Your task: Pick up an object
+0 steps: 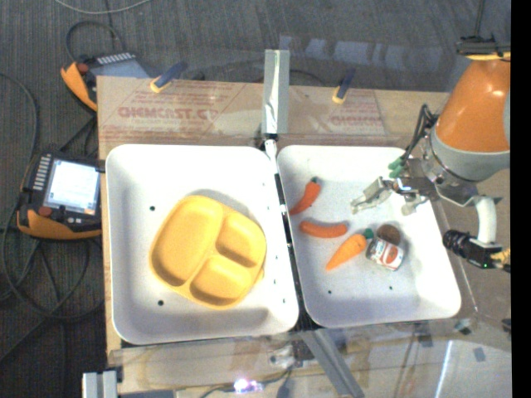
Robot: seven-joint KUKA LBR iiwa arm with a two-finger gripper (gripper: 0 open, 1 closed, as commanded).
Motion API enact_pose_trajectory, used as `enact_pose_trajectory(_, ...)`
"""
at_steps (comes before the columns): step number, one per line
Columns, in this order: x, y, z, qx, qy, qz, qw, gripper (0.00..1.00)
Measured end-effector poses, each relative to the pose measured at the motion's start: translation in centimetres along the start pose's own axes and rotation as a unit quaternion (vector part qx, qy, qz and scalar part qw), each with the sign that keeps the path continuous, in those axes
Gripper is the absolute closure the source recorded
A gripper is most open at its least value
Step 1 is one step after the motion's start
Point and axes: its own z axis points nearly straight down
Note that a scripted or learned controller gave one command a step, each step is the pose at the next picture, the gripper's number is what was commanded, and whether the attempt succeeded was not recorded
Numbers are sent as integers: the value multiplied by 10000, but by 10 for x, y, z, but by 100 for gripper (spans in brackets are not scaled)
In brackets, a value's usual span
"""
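Observation:
Several toys lie in the right bin point(431, 293). An orange carrot point(308, 195) with a green top sits near the bin's left wall. A plain orange piece point(323, 230) lies below it. A second carrot point(346, 252) with a green top lies at the middle, and a small red and white can point(386, 253) rests just to its right. My gripper point(384, 198) hangs over the bin's upper right part, above the can and apart from it. Its fingers are open with nothing between them.
The left bin point(133, 172) holds a yellow divided plate point(210, 249). A handheld pendant point(66, 191) lies on the floor to the left. Cardboard point(166, 114) lies behind the bins, and a metal post point(275, 89) stands between them at the back.

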Motion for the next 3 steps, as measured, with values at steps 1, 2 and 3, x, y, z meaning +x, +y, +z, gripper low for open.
enact_pose_trajectory(1,-12,7,151,-54,-5,857,9963,0)
enact_pose_trajectory(2,-14,7,141,-58,-23,865,9962,100)
enact_pose_trajectory(3,38,-2,12,-3,-4,-28,10000,100)
